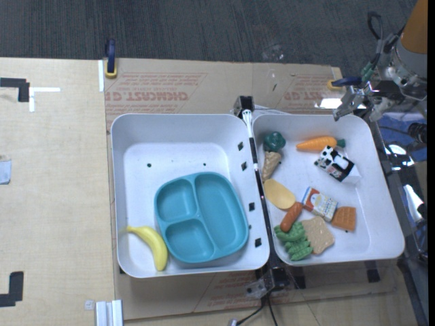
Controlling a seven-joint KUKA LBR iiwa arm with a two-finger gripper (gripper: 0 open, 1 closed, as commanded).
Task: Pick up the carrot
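The orange carrot (317, 142) with a green stem end lies on its side near the back of the right bin (380, 182), just behind a black-and-white cow toy (333, 163). My gripper (355, 110) hangs above the bin's back right corner, up and to the right of the carrot and apart from it. Its fingers are spread open with nothing between them.
The right bin also holds an ice cream cone (272, 158), a yellow chip (279, 194), a sausage (291, 216), a juice box (319, 202), an orange cracker (344, 218), toast (317, 235) and green peas (292, 242). The left bin (129, 155) holds a teal divided plate (200, 216) and a banana (153, 244).
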